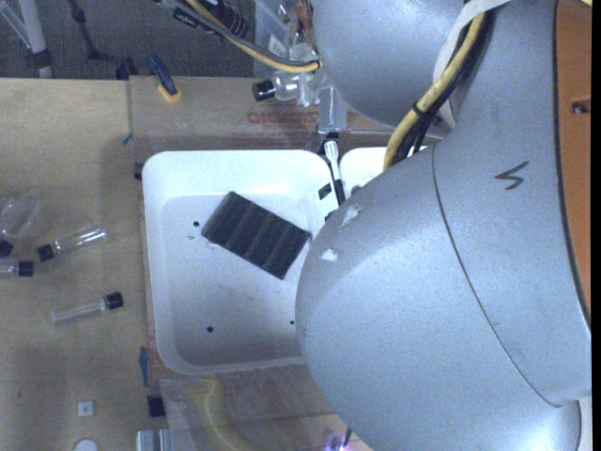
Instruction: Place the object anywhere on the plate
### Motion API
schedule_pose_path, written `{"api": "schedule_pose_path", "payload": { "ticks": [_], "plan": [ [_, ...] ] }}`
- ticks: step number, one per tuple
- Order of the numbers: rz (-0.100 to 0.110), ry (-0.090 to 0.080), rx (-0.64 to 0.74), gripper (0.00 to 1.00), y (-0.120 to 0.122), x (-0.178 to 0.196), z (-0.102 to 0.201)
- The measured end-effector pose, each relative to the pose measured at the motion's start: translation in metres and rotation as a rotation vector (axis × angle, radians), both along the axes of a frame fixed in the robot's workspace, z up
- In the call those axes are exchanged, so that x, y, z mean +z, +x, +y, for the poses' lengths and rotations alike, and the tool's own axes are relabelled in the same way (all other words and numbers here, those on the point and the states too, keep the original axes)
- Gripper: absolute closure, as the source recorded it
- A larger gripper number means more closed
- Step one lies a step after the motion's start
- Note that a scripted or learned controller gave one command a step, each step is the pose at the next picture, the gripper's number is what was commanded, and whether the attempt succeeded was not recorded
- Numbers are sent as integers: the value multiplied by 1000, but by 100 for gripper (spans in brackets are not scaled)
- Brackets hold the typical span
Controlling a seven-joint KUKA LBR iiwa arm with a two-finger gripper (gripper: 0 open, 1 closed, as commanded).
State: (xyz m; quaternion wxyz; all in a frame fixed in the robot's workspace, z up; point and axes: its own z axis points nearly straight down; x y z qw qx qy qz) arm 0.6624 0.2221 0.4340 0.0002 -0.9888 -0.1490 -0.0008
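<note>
- While the grey arm (451,289) fills most of the right side of the camera view, its big rounded joints cover nearly all of the right bin (362,163), leaving just a white corner showing.
- Left bin (164,280) lies open to view — a shallow white tray with rounded corners, set on the tan counter (66,158).
- Inside the left bin rests a dark ribbed rectangular object (255,234), lying flat and turned at a slant, toward the bin's upper middle, apart from the walls.
- Whether this dark piece is the task's thing or the plate cannot be told.
- Gripper: hidden behind the arm's body, so I cannot tell how it stands or whether anything is in it.
- A thin black-and-white rod (331,167) hangs down over the seam between the two bins, below a clear fitting (299,87) near the top.
- Yellow cables (235,40) loop across the top — one more runs down along the arm.
- Several small clear vials with black caps (84,305) lie scattered on the counter, well to the left of the bin.
- A blue clamp (165,81) sits at the upper left of the wooden board.
</note>
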Motion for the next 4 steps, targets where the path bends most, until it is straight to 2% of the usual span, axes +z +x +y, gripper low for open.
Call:
{"api": "schedule_pose_path", "payload": {
  "ticks": [1,2,3,4],
  "plan": [
    [0,0,0,0,0,0,0],
    [0,0,1,100,0,9,0],
    [0,0,0,0,0,9,0],
    [-1,1,3,100,0,18,2]
  ]
}}
